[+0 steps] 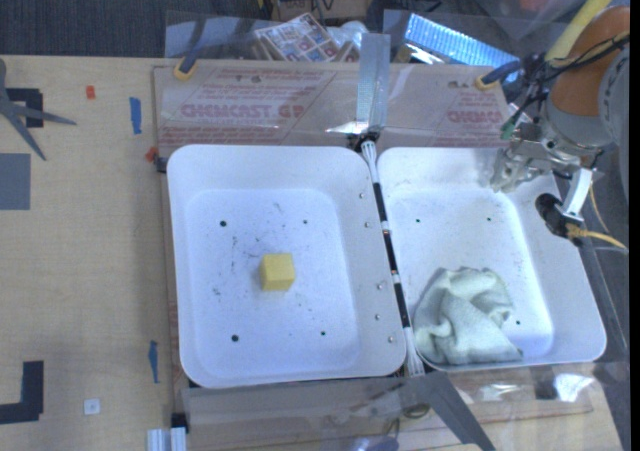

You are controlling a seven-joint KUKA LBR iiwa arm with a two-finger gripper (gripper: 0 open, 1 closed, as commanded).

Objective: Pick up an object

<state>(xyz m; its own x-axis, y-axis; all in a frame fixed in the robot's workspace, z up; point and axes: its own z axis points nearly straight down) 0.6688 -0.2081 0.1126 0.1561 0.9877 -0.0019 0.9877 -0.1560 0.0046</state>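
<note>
On the left, a shallow white plastic bin (200, 239) is seen on the wooden bench (80, 269), and a small yellow cube, apparently of foam or plastic (278, 272), lies near its middle, well apart from every wall. Nothing touches the cube. Dark specks and a few small holes are scattered over the floor of this bin.

To the right, across the central divider, a second shallow white plastic bin (560, 339) holds a crumpled pale cloth, off-white with a greenish tint (466, 317), bunched in the near left corner against the divider.

Further right and higher up, the two-finger gripper (512, 171) of the grey arm with its orange band (590, 59) is seen over the far right corner of the right bin, well apart from both the cloth and the cube. Nothing is seen between its fingers, so no object is judged to be held. How wide the claw stands cannot be told: the fingertips are small, pale and blurred against the white bin wall.

The task is judged to be barely begun: no object is lifted, and the approach, the closing and the lift are all left to be done.

Whether the gripper hovers above the bin floor or touches it cannot be made out. The arm is cut off by the right edge. The underside of the cloth is hidden by its own folds.
</note>
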